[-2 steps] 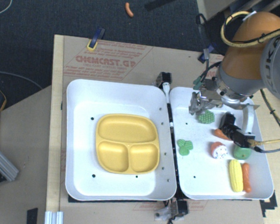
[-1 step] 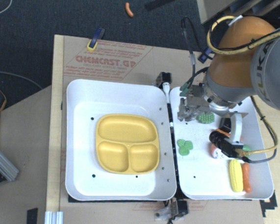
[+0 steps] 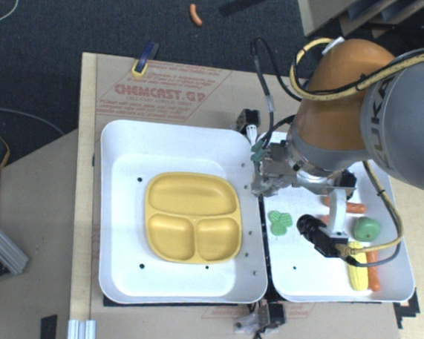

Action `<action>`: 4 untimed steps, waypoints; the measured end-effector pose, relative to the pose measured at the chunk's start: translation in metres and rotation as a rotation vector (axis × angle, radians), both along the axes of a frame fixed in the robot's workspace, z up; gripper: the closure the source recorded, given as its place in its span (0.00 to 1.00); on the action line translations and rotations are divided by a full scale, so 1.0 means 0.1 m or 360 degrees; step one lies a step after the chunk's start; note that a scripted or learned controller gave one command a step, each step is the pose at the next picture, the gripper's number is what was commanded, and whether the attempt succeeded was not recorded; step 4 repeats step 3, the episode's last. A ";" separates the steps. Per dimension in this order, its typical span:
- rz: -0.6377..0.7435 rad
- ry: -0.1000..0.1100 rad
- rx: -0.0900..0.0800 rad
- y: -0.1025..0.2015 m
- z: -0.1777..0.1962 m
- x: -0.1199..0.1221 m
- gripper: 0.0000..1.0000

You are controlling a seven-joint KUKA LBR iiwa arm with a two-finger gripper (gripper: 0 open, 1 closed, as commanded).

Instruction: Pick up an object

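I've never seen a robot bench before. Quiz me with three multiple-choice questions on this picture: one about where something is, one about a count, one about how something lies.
1. Where is the yellow tray?
A. In the left bin
B. In the right bin
C. On the dark floor

2. How many compartments does the tray have?
A. Two
B. Three
C. Five

3. How does the tray lie?
A. Standing on its edge
B. Upside down
C. Flat, open side up

Answers:
1. A, since the tray sits in the middle of the left bin, with white rim all around it.
2. B, since one long compartment runs across the top and two smaller ones sit below it.
3. C, since the hollows of all its compartments face the camera.
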State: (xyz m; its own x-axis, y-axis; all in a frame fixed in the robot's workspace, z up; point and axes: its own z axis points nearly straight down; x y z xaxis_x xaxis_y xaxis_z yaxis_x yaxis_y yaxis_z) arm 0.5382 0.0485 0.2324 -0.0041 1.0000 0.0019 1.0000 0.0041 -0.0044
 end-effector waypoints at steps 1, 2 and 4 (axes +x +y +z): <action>-0.0009 -0.0001 -0.0003 -0.18 -0.06 -0.07 1.00; -0.0004 -0.0010 -0.0003 -0.10 -0.08 0.08 1.00; -0.0006 0.0000 -0.0002 -0.03 -0.17 -0.06 1.00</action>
